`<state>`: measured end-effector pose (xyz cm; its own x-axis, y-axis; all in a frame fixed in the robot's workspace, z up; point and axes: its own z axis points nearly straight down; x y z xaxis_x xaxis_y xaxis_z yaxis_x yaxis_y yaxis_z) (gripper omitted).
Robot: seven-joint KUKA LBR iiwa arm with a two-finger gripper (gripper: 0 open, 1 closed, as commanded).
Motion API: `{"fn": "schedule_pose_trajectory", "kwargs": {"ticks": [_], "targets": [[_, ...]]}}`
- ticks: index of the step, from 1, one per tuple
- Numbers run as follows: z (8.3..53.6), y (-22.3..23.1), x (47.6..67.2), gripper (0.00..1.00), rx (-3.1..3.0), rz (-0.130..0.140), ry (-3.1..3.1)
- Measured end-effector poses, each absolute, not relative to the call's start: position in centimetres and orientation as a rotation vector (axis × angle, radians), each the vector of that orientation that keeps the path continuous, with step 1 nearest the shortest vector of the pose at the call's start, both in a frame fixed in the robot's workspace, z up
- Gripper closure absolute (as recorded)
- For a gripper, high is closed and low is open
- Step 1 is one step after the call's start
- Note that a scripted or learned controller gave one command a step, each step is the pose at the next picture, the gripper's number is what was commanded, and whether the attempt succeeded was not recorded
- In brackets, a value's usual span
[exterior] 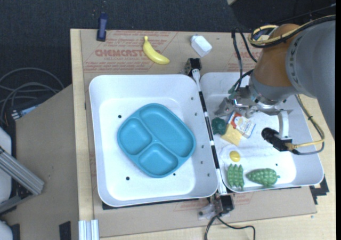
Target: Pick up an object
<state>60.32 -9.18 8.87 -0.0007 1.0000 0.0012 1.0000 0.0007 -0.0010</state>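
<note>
Green bumpy toy (262, 176) lying left-right in right bin (303, 172), fingers (234, 106) state unclear above.

Under me is the bench (85, 127), covered by a brown cardboard sheet (122, 52) with red printing. Directly on it sit two shallow white bins side by side: the left bin (106, 180) and the right bin (306, 167), their inner edges touching. Behind the bins, on the bare cardboard, lie a yellow banana (154, 52), a small white block (201, 46) and a small black piece (192, 65) just at the bins' corner. A blue object (102, 26) rests at the bench's far left edge.
</note>
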Motion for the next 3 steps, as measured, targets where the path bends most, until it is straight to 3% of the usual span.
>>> {"fn": "schedule_pose_trajectory", "kwargs": {"ticks": [1,2,3], "targets": [[8.5,-10.0,58.8,0.0,-2.221,0.001,-2.219],[9.5,-9.9,58.9,1.0,-2.222,-0.001,-2.22],[9.4,-9.9,58.9,0.0,-2.222,0.0,-2.219]]}}
